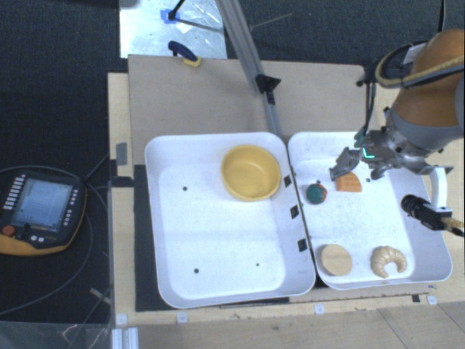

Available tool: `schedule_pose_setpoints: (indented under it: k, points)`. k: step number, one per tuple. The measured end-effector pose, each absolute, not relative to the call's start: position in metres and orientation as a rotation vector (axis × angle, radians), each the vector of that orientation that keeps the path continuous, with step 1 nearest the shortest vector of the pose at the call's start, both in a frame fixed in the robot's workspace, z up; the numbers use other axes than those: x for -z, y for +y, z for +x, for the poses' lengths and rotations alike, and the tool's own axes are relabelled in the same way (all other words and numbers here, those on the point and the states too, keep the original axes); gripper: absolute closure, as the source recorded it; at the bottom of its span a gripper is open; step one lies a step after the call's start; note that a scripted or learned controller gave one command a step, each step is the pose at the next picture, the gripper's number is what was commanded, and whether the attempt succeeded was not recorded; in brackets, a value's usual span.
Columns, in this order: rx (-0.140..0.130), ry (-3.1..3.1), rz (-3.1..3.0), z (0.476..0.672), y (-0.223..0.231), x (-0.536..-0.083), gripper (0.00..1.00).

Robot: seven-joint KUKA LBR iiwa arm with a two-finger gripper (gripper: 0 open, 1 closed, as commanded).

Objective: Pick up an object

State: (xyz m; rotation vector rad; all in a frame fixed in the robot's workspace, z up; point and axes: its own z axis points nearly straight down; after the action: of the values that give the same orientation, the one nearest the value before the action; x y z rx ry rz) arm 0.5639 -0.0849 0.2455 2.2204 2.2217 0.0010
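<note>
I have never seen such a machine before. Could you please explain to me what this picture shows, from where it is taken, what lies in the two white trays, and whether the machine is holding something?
The picture comes from one camera fixed above a bench, looking down at a slant. The grey and orange shape at the right is a robot arm. At its end sits a gripper, a two-finger hand for picking things up.

Two shallow white bins lie side by side. The left bin holds a yellow bowl. The right bin holds a small green ball, an orange waffle-like piece, a round tan disc and a croissant-shaped toy.

The gripper hangs just above the orange piece. I cannot see anything held between its fingers.

The device left of the bench is a control pad.
</note>
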Motion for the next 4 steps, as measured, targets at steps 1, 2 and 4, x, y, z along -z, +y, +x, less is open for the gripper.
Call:
schedule_pose_setpoints:
  k: [1,2,4]
  points:
    - [-0.001,2.222,2.220,0.564,-0.085,-0.245,0.00]
    - [0.004,2.223,2.224,0.569,-0.091,-0.188,0.00]
    - [0.003,2.222,2.223,0.573,-0.083,-0.089,0.00]
